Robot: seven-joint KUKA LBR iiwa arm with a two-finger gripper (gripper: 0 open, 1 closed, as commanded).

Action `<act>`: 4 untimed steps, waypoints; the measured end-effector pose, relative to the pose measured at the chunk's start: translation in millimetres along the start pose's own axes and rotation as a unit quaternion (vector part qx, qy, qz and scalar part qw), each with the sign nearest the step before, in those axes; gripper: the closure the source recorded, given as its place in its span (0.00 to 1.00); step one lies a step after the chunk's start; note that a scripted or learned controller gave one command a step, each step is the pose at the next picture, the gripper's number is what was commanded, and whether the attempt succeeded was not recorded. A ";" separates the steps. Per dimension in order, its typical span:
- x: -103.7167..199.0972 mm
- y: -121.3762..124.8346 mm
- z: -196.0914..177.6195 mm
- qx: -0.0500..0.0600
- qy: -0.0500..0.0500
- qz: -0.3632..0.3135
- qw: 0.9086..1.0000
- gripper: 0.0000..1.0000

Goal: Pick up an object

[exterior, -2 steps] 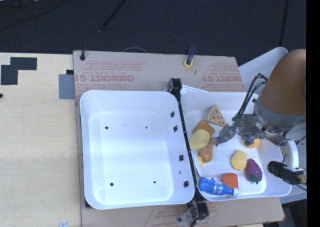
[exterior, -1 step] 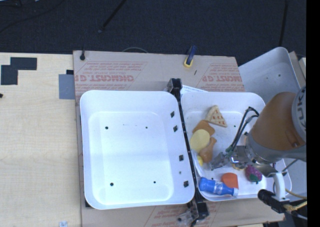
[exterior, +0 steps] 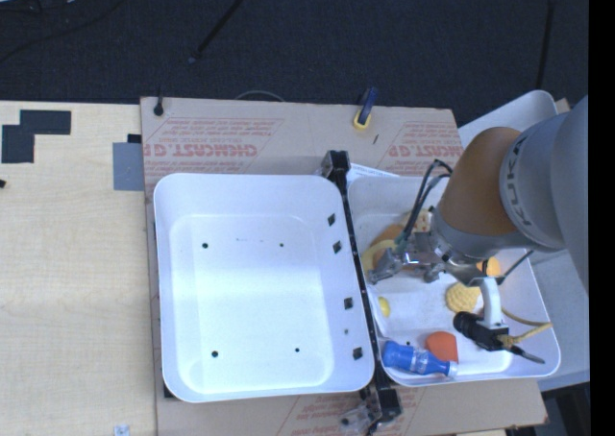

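Observation:
My gripper [exterior: 407,267] is low inside the right bin [exterior: 534,282], near its left wall. It hangs over a yellow-orange object [exterior: 383,244], which it partly hides. A small yellow piece [exterior: 383,306] lies just below the gripper on the bin floor. To the right sits a round yellow textured object [exterior: 463,298]. A red-orange object [exterior: 442,345] and a blue object [exterior: 407,359] lie along the near edge of the same bin.
The left bin [exterior: 252,280] stands beside the right one, with a black divider [exterior: 350,261] between them. Both rest on a cardboard sheet [exterior: 269,136]. A blue and yellow clamp [exterior: 364,109] sits at the cardboard's far edge.

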State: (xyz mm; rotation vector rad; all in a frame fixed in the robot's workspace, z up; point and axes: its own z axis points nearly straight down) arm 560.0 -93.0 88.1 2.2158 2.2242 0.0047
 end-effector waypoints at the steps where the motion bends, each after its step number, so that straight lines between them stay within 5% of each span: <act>1: 0.4 39.0 0.6 0.002 0.000 0.001 1.000 0.00; 2: 11.0 76.5 0.2 0.002 0.000 0.002 1.000 0.00; 3: 10.5 76.7 -10.9 0.001 0.000 0.001 1.000 1.00; 4: 69.4 86.7 -105.7 -0.002 0.001 0.000 1.000 1.00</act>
